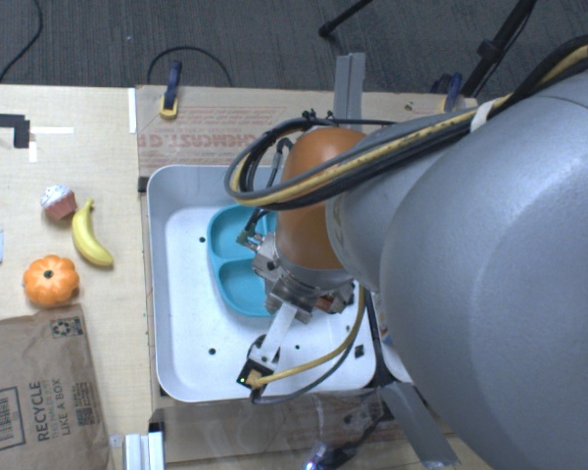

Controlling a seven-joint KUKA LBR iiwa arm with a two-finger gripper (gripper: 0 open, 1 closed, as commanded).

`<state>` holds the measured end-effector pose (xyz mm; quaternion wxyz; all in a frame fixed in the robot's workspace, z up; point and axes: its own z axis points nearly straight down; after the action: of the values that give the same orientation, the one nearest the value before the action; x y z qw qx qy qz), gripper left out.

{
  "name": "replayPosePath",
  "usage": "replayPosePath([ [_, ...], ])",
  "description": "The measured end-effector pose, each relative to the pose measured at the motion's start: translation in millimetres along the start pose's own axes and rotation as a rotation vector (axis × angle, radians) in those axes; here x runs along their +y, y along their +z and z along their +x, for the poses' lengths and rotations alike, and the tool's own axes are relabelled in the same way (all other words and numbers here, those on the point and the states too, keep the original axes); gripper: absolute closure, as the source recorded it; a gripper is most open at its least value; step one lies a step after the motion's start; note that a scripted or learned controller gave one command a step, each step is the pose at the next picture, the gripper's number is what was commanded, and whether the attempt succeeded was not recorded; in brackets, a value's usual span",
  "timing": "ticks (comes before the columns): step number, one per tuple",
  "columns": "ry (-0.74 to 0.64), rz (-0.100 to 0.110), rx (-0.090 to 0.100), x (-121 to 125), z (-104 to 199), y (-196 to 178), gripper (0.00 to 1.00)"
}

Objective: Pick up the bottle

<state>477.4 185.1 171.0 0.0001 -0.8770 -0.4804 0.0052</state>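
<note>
The gripper point(292, 300) is being held low over the white bin point(181, 262), touching or just over a blue tray point(233, 262); whether it is clenched or released cannot be told. The bottle is being hidden, probably beneath it. The bottle is being judged light, slippery and best taken across its body, and room is being narrowed by the tray.

A robotics lab, seen from above a workbench

A large grey robot arm point(490, 262) reaches over a white bin point(157, 292) on a plywood bench point(78, 125); a clamp point(170, 101) grips the bench edge; cables point(34, 18) trail over dark carpet point(225, 18) near black stand legs point(372, 3); a banana point(90, 238), pumpkin point(51, 280) and cupcake point(59, 203) lie beside flattened cardboard point(34, 390).
</note>
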Motion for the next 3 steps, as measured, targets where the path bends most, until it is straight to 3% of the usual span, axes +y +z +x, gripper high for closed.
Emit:
replayPosePath([
  [1, 0.365, -0.003, 0.005, 20.7, -33.3, -81.9, 1.00],
  [2, 0.143, -0.004, 0.004, -16.4, 26.1, -122.2, 1.00],
  [3, 0.665, -0.003, 0.008, 20.3, 62.7, -115.3, 1.00],
])
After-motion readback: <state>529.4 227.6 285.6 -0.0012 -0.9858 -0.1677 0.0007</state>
